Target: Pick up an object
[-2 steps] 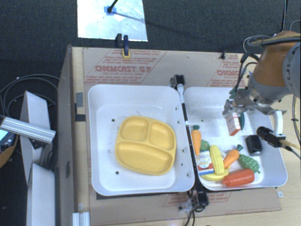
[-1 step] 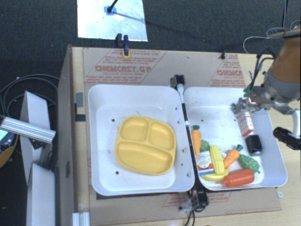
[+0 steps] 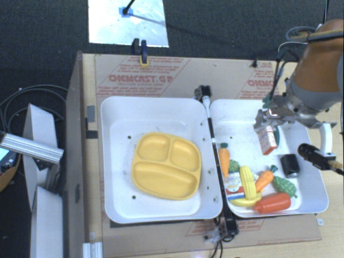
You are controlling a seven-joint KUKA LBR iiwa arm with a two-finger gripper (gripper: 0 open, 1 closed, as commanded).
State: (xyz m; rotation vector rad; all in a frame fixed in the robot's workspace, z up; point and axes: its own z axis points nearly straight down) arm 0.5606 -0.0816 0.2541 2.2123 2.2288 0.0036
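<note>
Over the right bin [image 3: 322, 198], our tool [image 3: 267, 123] grasping a small carton [image 3: 267, 141], long axis upright, top tilted slightly left.

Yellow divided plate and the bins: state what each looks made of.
Yellow divided plate: likely moulded plastic, matte, judging by its even colour and soft rounded ridges. Left bin and right bin: probably thin formed plastic, smooth, slightly glossy white with rounded corners, though the look leaves coated metal possible.

Cardboard-topped bench [image 3: 161, 74] with two white bins [image 3: 115, 144] [image 3: 317, 192] side by side.
</note>
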